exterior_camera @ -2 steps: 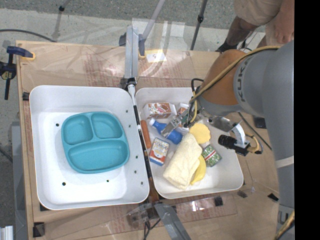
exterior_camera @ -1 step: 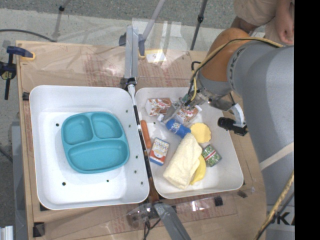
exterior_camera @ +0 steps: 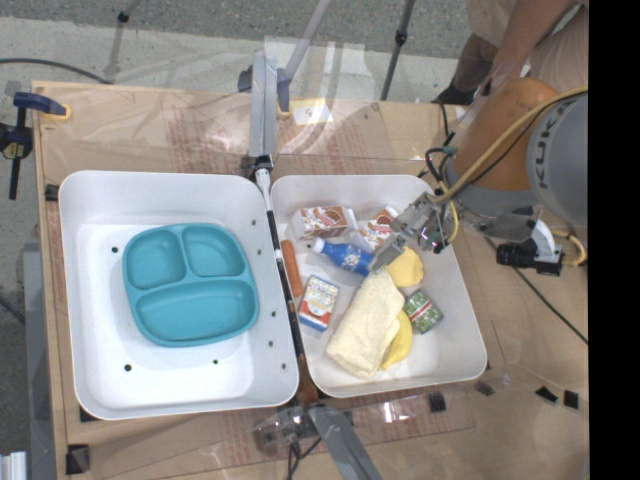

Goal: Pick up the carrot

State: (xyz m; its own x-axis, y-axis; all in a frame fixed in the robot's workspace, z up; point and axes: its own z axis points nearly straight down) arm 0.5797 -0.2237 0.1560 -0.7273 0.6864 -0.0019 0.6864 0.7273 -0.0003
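arm (exterior_camera: 560,158): chunky grey with an orange band
cables (exterior_camera: 490,158): yellow plus black, looping at the wrist
gripper (exterior_camera: 400,236): dark metal

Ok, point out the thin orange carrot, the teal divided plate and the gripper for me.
thin orange carrot (exterior_camera: 291,267), camera view, mid-length of its body.
teal divided plate (exterior_camera: 190,326), camera view, floor of its largest compartment.
gripper (exterior_camera: 392,240), camera view, between its fingertips.

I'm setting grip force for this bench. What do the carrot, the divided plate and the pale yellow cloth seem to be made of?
Carrot: likely moulded plastic, smooth and evenly orange, a toy by its look.
Divided plate: probably hard plastic, uniform teal with a soft sheen and rounded compartment edges.
Cloth: looks like soft fabric, matte, folded and slumped; the weave is too small to tell.
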